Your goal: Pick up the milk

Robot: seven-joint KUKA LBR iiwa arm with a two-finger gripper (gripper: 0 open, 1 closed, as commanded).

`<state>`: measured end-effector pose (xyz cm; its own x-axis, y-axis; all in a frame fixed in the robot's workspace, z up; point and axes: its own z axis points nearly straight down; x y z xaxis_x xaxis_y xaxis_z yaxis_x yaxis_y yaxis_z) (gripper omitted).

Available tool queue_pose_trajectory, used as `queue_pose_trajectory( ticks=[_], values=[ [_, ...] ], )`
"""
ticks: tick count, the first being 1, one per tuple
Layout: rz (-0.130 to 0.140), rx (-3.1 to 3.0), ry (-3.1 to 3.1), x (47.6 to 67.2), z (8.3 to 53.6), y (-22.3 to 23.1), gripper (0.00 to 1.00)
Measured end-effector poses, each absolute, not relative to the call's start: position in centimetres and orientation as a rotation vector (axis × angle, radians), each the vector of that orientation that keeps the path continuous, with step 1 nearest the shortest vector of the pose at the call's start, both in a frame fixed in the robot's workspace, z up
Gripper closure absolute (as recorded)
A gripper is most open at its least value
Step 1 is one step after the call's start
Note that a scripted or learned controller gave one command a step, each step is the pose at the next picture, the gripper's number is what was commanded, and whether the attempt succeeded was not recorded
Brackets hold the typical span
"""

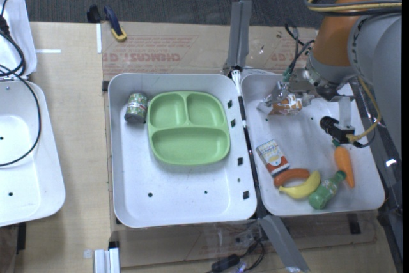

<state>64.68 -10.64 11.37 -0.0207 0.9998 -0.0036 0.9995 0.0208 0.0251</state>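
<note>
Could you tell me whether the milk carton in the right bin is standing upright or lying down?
Lying down. The milk carton rests flat on the floor of the right bin, its printed face up, just above the sausage and banana.

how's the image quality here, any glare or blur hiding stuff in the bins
Camera view: even, soft overhead light with faint shadows; the green plate and milk carton read sharply; the arm's hand sits over a shiny crinkled packet whose glare blurs the detail there; the white bin walls are bright but not blown out.

Green plate (189, 128), can (135, 107) left bin; banana (301, 186), carrot (345, 167) right.
</note>
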Motion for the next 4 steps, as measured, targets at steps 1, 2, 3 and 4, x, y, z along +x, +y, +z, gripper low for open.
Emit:
queue_pose_trajectory(
  ticks=[1, 2, 3, 4],
  values=[
    [-0.002, 2.329, 2.107, 65.9, 19.2, -6.5, 0.0],
    [0.021, 2.434, 1.96, 66.4, 11.3, -11.6, 0.0],
    [0.021, 2.435, 1.96, 66.4, 11.3, -11.6, 0.0],
    [0.033, 2.355, 2.042, 64.5, 10.8, -10.7, 0.0]
  ],
)
